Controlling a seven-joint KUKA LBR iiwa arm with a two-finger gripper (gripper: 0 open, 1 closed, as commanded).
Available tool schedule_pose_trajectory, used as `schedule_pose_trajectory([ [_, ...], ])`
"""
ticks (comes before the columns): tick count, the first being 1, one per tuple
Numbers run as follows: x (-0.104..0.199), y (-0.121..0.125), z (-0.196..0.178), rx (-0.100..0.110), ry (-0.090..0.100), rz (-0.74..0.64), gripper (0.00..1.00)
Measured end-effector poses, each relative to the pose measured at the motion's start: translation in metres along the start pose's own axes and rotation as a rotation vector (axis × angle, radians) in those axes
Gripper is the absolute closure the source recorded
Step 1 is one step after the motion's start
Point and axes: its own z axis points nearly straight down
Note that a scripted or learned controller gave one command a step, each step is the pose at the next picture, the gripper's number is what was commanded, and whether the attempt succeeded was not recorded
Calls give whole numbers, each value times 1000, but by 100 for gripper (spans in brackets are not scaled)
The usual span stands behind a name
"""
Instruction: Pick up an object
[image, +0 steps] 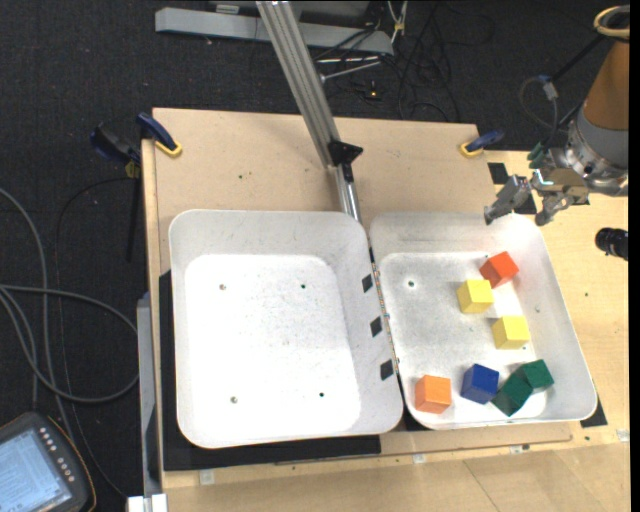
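Blocks such as the red-orange cube (499, 267) look light and rigid: take opposite flat faces with your pincer (530, 203), fingers spread and holding nothing.

All the blocks lie in the right bin (560, 300). A red-orange cube (499, 267) sits farthest, tilted, with a yellow cube (476, 295) just left and nearer, touching or almost so. Another yellow cube (511, 331) lies nearer still. Along the near wall: an orange cube (433, 393), a blue cube (481, 383), and two green blocks (524, 386) (pressed together).
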Motion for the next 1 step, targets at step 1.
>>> schedule_pose_trajectory([
  [1,0,0,-3,-3,-1,-1,0],
])
